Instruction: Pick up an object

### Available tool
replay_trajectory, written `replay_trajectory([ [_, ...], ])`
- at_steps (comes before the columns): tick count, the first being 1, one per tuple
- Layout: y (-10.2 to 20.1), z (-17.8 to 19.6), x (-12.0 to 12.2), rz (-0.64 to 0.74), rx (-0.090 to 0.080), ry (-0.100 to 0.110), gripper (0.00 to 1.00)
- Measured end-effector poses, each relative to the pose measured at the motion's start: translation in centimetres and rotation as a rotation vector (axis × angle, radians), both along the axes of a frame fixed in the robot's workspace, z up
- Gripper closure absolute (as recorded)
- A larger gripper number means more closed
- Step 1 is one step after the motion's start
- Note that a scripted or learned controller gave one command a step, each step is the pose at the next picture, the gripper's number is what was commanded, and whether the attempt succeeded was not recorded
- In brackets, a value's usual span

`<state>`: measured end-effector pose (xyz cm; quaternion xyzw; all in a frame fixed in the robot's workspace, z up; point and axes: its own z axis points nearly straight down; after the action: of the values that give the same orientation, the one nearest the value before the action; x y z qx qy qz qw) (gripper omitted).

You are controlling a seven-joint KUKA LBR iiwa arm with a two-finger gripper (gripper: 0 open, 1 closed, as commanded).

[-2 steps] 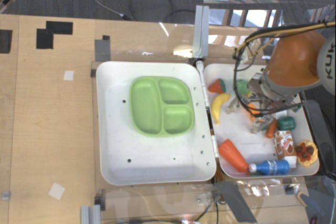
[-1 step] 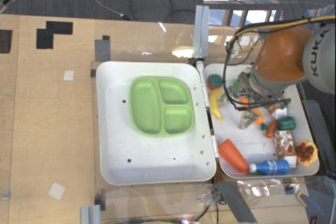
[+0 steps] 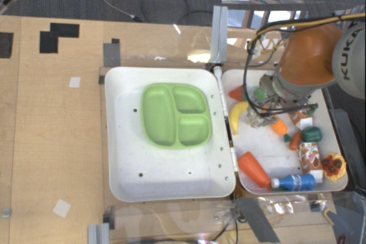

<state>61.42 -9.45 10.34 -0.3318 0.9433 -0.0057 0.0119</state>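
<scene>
Pincer (image 3: 260,114) over curved banana (image 3: 237,115), glossy white bin (image 3: 329,104)

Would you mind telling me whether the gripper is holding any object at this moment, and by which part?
It cannot be told. The gripper hangs low in the right bin, beside the banana, but the wrist hides whatever may lie under it.

A green divided plate (image 3: 175,115) lies in the left bin (image 3: 123,180). The gripper (image 3: 260,114) hangs low in the right bin (image 3: 337,184), beside a banana (image 3: 236,115) and 1 blue bottle (image 3: 294,182).
</scene>
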Motion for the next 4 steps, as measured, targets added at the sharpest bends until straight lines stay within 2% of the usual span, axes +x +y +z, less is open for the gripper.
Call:
replay_trajectory([
  [1,0.0,0.0,0.0,0.000,0.000,0.002,0.00],
  [2,-0.5,-1.4,4.7,-0.081,0.002,0.015,0.00],
  [3,1.1,-1.4,5.8,-0.221,0.007,0.012,0.00],
  [4,0.9,-1.5,4.9,-0.204,0.007,0.014,0.00],
])
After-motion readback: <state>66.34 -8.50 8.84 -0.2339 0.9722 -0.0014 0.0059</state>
